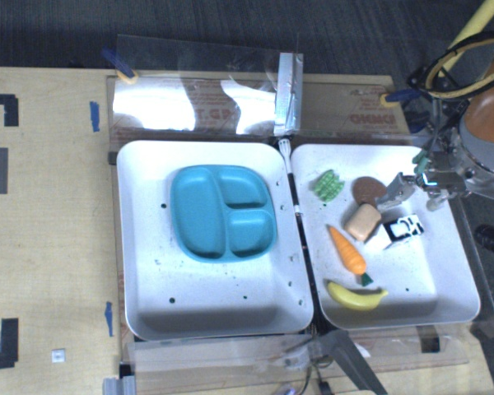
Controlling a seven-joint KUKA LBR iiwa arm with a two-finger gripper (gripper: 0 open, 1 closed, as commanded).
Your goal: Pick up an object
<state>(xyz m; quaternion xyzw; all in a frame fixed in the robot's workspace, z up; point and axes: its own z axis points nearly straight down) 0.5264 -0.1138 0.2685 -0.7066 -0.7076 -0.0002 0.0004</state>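
Two white bins sit side by side before you; the left bin [140, 303] holds a blue divided plate [223, 211], and the right bin [453, 299] holds the small objects. At the right of the frame the gripper [398, 189] reaches in over the right bin's upper part. You cannot tell from this view whether its fingers are open or closed, and nothing shows between them. Its tip lies just right of the brown round piece [367, 189], close above the tan block [363, 221]. A black-and-white object [402, 230] lies just below the gripper, right of the tan block. The green piece [328, 185] lies well to the gripper's left, near the bin's upper left. The carrot [347, 250] slants below the tan block, and the banana [356, 295] rests lowest, near the bin's bottom edge.
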